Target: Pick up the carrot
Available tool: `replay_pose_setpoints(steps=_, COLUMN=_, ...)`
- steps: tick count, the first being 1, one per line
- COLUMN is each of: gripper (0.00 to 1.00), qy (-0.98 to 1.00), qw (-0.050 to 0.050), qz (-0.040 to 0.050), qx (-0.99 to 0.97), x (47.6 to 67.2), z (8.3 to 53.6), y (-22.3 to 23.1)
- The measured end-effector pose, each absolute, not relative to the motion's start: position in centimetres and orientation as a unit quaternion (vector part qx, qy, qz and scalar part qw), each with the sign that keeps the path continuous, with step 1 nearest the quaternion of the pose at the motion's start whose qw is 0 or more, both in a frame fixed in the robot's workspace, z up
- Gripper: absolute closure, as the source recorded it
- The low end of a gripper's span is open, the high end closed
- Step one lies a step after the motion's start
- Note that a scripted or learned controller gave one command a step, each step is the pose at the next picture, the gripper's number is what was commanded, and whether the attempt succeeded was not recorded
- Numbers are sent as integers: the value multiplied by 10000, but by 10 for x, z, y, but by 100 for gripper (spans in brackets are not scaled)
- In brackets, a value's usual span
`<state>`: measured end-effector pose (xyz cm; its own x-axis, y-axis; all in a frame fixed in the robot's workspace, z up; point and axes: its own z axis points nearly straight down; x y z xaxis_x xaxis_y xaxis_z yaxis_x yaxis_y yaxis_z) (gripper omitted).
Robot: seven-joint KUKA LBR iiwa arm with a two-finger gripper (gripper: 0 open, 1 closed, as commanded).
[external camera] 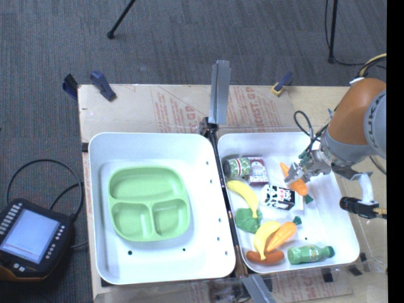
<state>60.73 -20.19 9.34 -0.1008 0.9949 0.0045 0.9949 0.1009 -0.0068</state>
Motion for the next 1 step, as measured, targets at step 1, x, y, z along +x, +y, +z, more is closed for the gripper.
replay_pose_setpoints(steps=1, gripper=100, qy=-7547, qw=13, qz=3, qx=-6561, x=590, z=190, y=-164)
